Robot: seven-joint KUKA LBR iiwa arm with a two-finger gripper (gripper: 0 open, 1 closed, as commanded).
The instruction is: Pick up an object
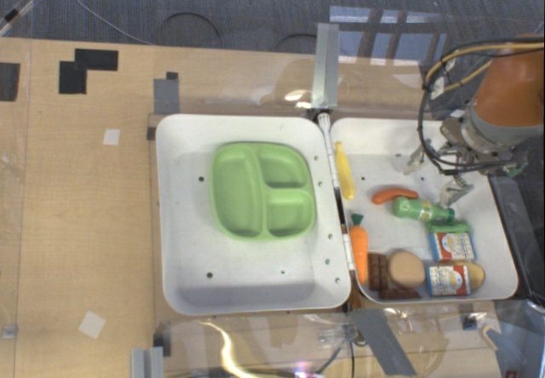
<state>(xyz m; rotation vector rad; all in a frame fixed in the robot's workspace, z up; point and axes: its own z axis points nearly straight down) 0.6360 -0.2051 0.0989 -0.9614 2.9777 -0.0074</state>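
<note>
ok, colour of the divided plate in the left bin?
Light green, the divided plate, clearest in the camera view.

The right bin [502,278] is crowded from 4 to 8 o'clock: carrot [360,250], cans [449,278], green bottle [423,211] and sausage [394,195] lie close together. Its 11 o'clock corner stays bare. In the left bin [183,283], the green tray [261,189] fills the middle; the 6 o'clock strip is open.
</note>
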